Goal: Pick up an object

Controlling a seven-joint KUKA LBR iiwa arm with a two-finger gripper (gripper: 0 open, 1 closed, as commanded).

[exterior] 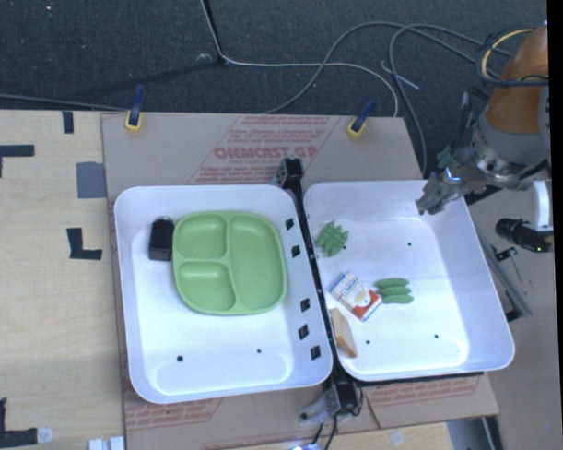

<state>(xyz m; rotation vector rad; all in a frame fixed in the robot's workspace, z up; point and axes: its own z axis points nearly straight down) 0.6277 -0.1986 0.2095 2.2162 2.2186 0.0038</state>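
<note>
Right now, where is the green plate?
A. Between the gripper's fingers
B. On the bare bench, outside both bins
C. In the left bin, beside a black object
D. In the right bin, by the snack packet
C: the green plate lies flat in the left bin, with the black object at its left edge.

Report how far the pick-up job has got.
Done: nothing looks picked; the green plate and black block lie in the left bin, the small items in the right bin. In hand: the gripper sits over the right bin's upper right rim. Left: descend, grasp, lift.
</note>
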